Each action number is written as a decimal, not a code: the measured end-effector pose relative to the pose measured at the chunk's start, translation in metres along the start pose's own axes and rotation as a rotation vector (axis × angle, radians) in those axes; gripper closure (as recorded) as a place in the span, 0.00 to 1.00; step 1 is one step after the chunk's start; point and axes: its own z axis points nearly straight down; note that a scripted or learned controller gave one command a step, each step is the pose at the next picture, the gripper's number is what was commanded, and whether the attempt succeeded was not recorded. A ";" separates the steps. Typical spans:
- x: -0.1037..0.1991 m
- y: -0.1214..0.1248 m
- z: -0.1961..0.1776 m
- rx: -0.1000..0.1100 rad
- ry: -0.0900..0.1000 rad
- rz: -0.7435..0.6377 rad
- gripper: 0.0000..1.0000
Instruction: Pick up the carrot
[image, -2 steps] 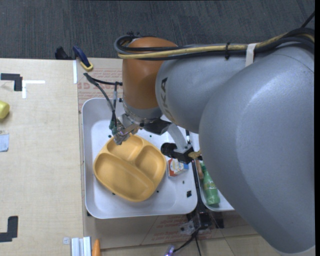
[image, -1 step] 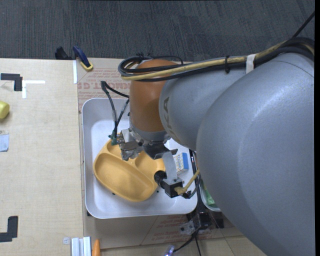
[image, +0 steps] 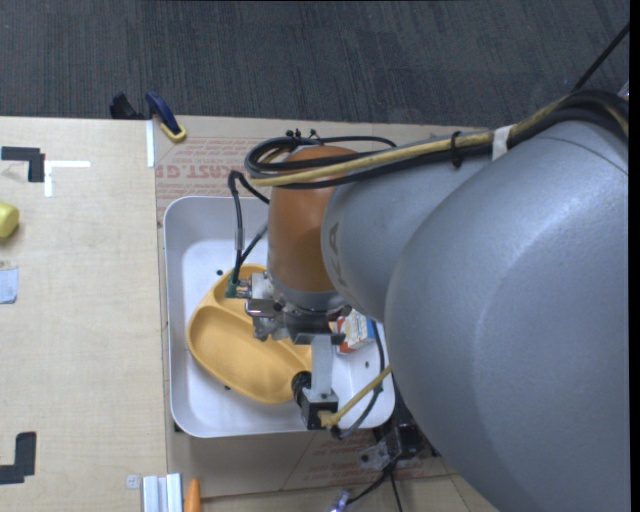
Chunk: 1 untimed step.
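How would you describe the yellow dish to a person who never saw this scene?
Look at the white bin under the grey arm. In it lies a shallow yellow dish, partly hidden by that arm. It is the broadest thing there, divided by a ridge.

Red printed lettering runs along the cardboard sheet (image: 205, 168) at the far rim of the white bin (image: 176, 300). It appears upside down and is too blurred to read. Further red print at the near rim is equally illegible.
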 end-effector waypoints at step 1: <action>0.014 -0.012 0.019 0.000 0.000 0.555 1.00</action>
